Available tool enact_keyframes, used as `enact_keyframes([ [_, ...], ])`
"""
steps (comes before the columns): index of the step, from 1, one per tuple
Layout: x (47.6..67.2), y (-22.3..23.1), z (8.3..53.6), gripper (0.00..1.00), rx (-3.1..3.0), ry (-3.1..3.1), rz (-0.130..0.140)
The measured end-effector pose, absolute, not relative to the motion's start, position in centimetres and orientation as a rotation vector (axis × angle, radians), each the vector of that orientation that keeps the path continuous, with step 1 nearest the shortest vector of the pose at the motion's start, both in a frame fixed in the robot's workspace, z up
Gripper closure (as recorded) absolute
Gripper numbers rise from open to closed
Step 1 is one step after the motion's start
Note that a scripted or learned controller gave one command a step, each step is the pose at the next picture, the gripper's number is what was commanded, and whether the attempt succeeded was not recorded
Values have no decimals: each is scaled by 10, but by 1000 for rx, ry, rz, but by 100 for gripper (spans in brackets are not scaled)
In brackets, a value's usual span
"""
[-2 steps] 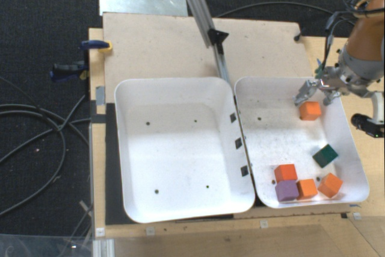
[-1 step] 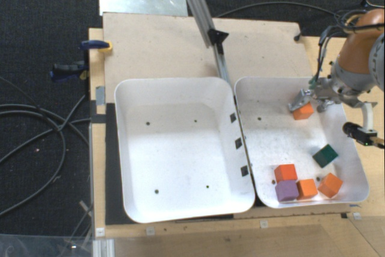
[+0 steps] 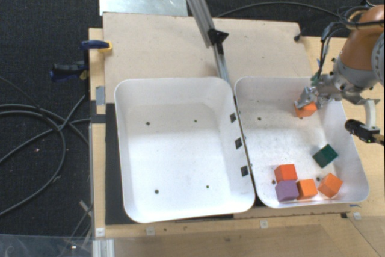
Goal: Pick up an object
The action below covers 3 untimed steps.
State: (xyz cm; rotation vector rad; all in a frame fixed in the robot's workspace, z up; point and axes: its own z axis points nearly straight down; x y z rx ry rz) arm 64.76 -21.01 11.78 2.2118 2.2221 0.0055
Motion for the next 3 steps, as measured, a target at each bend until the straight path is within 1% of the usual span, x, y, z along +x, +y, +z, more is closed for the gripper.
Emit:
enact_keyframes([
  [1,646,-131,122,100,2211,2236,4],
  [2,689,-161,124,100,2225,2236,-14],
  [3,636,-73,195,100,2208,2234,9],
])
